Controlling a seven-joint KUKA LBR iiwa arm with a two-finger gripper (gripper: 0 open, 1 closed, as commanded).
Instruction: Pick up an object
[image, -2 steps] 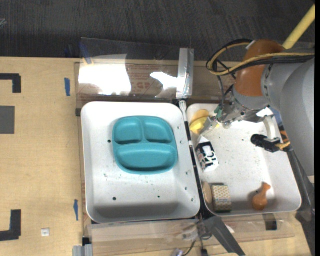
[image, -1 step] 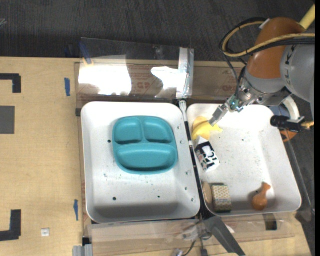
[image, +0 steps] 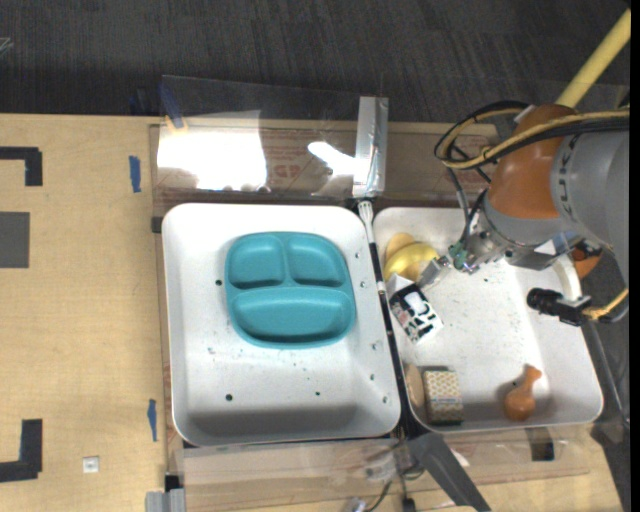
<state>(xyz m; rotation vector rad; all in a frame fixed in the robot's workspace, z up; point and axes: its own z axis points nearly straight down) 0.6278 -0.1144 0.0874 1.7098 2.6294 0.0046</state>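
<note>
The grey arm with its orange band is reaching in from the right over the right bin, and its jaws are hanging low near the bin's upper left corner. Whether the jaws are released or clenched cannot be told, because they are small and partly blurred against the white floor.

A yellow round object is lying just beside the jaws, to their left, close against the bin's left wall; whether it is being touched is unclear. Just below it, a black-and-white block is resting tilted. Along the near edge, a tan patterned block is sitting left of an orange pear-shaped toy.

In the left bin, a teal divided plate is lying flat, well apart from the arm. Both bins are sitting on the tabletop.
</note>
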